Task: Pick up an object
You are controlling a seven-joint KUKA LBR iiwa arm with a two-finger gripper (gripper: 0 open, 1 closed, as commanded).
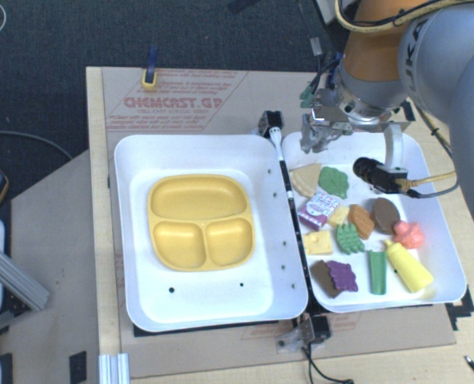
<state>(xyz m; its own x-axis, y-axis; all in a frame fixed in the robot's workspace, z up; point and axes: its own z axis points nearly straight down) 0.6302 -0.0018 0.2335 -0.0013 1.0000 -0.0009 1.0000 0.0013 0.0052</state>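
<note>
The end effector (315, 138) hangs over the far left corner of the right bin (447, 238); whether it is apart or together, I cannot tell. Toy foods crowd that bin, a green leafy piece (333, 180) nearest. The left bin (133, 214) holds a yellow divided tray (199, 219).

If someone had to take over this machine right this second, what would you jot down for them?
Gripper: hangs over the far end of the right bin, nothing seen between its fingers; open or shut is unclear from here.
Things: the toy food lies heaped in the right bin, among it a green leafy piece, a yellow bottle, a pink piece and a purple piece. The left bin holds a yellow divided tray.
Done: nothing picked up yet.
Left: lower onto one piece, grip it, lift it out.
</note>
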